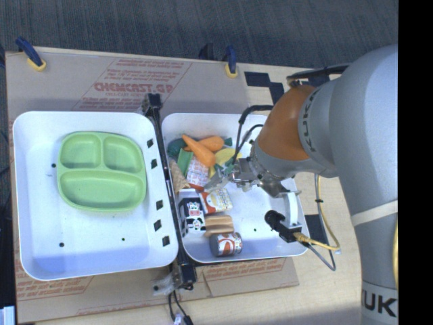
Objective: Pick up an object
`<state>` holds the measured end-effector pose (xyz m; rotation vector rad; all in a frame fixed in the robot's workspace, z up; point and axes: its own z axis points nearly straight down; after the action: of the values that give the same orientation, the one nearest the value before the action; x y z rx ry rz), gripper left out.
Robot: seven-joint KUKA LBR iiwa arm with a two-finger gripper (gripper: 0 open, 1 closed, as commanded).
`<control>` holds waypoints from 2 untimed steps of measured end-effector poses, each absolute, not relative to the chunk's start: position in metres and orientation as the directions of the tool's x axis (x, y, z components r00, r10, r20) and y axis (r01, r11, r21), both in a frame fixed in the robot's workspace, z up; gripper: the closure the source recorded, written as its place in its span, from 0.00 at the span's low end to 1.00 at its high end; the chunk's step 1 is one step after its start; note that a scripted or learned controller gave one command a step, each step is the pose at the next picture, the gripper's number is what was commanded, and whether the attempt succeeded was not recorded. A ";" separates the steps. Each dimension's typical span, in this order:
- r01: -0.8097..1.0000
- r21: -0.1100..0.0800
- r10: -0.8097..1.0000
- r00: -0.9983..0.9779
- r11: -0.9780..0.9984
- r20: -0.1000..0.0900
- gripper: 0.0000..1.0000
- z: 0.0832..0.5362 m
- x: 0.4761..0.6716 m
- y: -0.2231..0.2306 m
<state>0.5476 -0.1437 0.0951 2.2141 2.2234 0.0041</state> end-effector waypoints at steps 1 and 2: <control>1.000 0.004 1.000 -0.009 0.009 0.002 1.00 0.106 0.549 -0.142; 1.000 0.001 1.000 -0.004 0.004 -0.001 1.00 0.212 0.491 -0.158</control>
<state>0.4914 -0.1583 0.2120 2.2158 2.2256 0.0002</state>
